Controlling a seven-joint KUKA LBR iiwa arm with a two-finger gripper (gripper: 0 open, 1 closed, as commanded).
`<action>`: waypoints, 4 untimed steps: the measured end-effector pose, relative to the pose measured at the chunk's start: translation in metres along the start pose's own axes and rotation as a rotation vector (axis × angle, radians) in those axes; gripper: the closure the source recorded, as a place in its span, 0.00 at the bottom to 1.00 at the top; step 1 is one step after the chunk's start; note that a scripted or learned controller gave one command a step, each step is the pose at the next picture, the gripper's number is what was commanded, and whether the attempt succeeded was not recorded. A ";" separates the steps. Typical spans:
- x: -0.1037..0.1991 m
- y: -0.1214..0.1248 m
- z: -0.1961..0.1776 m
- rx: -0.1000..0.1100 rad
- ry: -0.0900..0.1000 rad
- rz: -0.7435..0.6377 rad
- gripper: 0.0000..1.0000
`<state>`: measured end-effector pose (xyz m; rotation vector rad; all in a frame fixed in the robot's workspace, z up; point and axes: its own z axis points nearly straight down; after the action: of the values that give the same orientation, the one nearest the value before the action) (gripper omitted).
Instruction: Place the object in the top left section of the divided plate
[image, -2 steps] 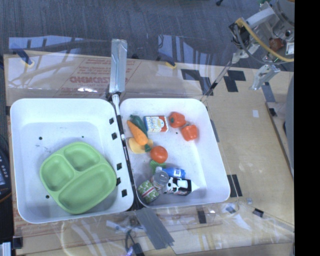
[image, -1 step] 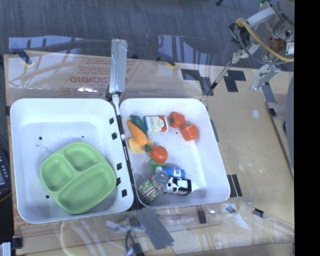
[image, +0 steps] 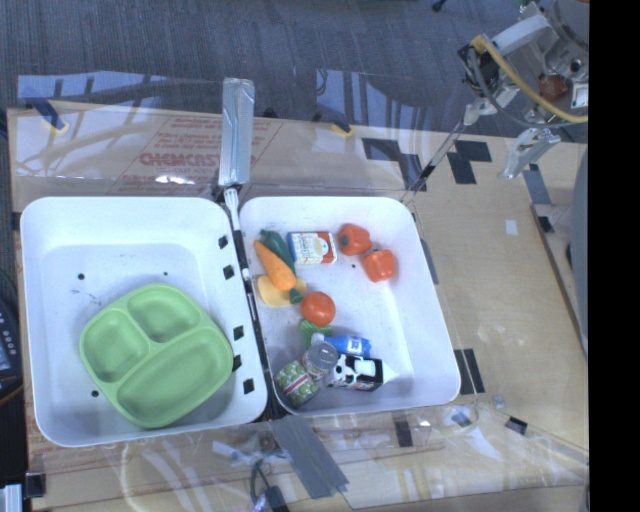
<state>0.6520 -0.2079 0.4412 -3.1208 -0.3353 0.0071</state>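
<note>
Two white bins (image: 60, 225): green divided plate (image: 157, 353) left, toy food (image: 318, 308) right

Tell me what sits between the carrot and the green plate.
The camera view shows just the two bins' touching walls between the carrot and the green divided plate, plus bare white floor of the left bin.
</note>
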 end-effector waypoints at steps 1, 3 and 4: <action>0.000 0.000 0.000 0.000 0.000 0.000 0.00; 0.000 0.000 0.000 0.000 0.000 0.000 0.00; 0.000 0.000 0.000 0.000 0.000 0.000 0.00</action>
<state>0.6519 -0.2081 0.4412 -3.1208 -0.3351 0.0073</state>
